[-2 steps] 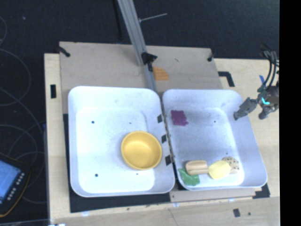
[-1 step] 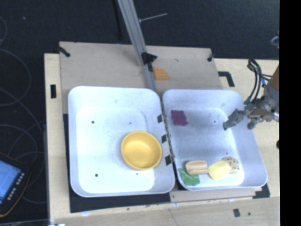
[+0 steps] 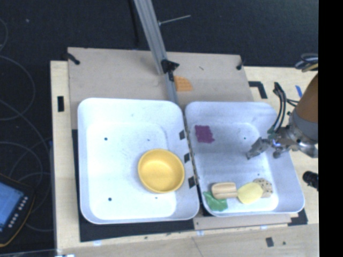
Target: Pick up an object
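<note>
Objects sit mostly in the right bin: purple patch, wooden block, yellow lump, green bit. Left bin has a yellow bowl. Gripper hovers over the right bin, grip state hard to tell.

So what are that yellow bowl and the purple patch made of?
Bowl: probably plastic, smooth and slightly glossy, with even colour and soft highlights on its rim. Purple patch: flat and matte with ragged edges, perhaps cloth or foam; too blurred to settle.

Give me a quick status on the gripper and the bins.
Gripper over right bin, nothing held. Yellow rounded object, tan block, purple patch lie there. Yellow bowl in left bin.
</note>
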Robot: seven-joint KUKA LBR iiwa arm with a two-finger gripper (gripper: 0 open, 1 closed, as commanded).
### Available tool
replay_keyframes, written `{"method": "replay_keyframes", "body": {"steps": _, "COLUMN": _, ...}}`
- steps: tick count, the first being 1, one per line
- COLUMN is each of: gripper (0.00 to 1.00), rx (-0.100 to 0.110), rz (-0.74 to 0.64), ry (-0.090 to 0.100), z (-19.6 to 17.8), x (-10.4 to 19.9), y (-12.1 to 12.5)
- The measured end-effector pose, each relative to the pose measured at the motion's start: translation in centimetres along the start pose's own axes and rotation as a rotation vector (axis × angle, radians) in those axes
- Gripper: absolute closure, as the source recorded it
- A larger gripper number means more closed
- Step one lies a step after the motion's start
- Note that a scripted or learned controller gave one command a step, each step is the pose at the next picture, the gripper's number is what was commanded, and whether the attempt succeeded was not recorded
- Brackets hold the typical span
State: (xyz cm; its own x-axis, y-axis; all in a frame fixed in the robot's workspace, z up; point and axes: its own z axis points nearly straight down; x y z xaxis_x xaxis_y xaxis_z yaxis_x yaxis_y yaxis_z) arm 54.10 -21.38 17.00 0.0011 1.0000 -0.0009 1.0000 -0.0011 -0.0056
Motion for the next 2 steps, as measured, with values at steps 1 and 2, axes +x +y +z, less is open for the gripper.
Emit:
{"method": "replay_keyframes", "body": {"steps": 1, "gripper": 0.0, "rx": -0.001, "rz": 0.001, "ry": 0.0, "z": 6.2, "x": -0.7, "y": 0.0}}
{"method": "replay_keyframes", "body": {"steps": 2, "gripper": 1.0, "rx": -0.011, "rz": 0.005, "ry": -0.001, "z": 4.7, "x": -0.8, "y": 0.3}}
